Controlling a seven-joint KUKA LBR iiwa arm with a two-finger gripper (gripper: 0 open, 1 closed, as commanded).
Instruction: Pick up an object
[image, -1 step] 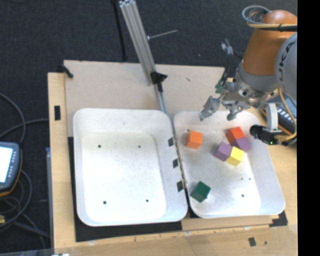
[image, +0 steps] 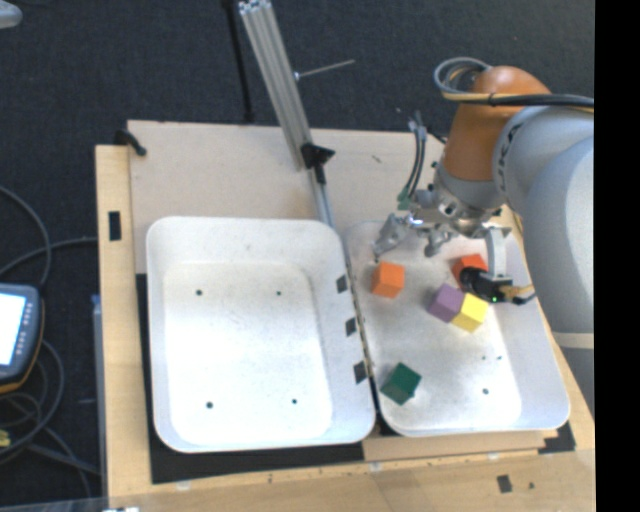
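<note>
The gripper (image: 412, 237) hangs over the far part of the right bin (image: 530, 395), its two fingers spread apart with nothing between them, just beyond the orange block (image: 389, 280). All the objects lie loose on the bin floor: the orange block nearest the fingers, a purple block (image: 446, 301) touching a yellow block (image: 469, 314) to its right, a red piece (image: 468, 267) partly hidden behind the arm, and a green block (image: 401, 383) near the front. By this evidence the pick is not yet made; descent, closing and lifting all remain, and the left bin (image: 245, 330) holds no blocks.
</note>
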